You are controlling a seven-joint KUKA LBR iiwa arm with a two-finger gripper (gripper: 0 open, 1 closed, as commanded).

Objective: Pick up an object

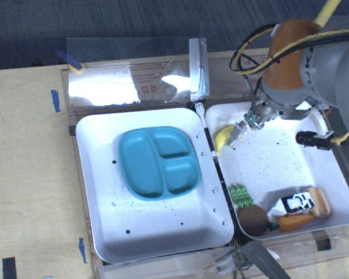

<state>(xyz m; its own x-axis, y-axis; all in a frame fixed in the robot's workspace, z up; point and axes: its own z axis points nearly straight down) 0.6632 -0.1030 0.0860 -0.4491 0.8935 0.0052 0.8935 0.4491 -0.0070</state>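
A: The gripper [243,128] reaches down into the upper-left corner of the right bin [326,169], its tip just beside a yellow object [222,138] that lies against the bin's left wall. Whether the tool is released or clenched cannot be told from this slant.

B: So nothing is lifted yet?

A: Nothing shows as lifted. The yellow object rests on the bin floor, so the pick appears unfinished; the grasp and the raise both seem to remain.

B: What else is in that bin?

A: Along the near edge sit a green ridged piece [240,195], a brown round object [254,218], an orange carrot-like item [295,221] and a black-and-white packet [300,202] against a tan block [321,201]. All are well apart from the tool.

B: And the left bin [109,229]?

A: It holds a blue divided tray [159,162], untouched.

B: Any obstacle?

A: The wall between the bins stands close to the yellow object, which likely leaves little room on that side. Black cables [249,50] loop above the orange-banded arm [290,55].
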